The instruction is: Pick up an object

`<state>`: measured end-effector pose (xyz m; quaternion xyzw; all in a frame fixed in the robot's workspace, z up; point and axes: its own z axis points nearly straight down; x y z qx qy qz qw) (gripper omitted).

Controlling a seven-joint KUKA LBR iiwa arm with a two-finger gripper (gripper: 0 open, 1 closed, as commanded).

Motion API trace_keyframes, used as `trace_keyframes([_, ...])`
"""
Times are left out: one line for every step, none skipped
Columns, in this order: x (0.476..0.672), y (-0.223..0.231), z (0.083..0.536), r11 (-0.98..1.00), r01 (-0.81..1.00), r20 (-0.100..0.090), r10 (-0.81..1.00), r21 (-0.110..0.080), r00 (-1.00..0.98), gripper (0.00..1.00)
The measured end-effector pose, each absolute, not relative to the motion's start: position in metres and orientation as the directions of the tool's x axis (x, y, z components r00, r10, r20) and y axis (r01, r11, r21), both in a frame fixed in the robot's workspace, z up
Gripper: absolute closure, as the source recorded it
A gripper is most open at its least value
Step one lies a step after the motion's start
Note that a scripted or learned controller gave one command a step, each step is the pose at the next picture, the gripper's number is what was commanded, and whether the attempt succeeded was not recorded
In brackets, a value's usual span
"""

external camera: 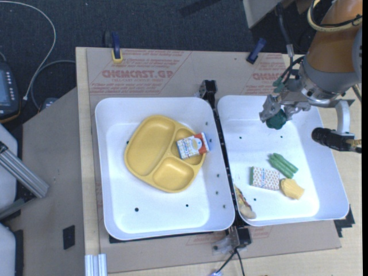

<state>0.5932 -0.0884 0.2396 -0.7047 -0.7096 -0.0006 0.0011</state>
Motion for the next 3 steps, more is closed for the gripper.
trace_keyframes([0.592, -0.045, 0.238, 0.004, 1.000, 0.001, 1.000, -0.002, -0.004, 1.00])
trace_keyframes([0.584, 0.006, 0.244, 0.005, 1.000, 0.002, 1.000, -0.002, -0.005, 1.00])
trace_keyframes([0.578, 0.062, 0.246, 0.005, 1.000, 0.001, 1.000, -0.001, -0.005, 1.00])
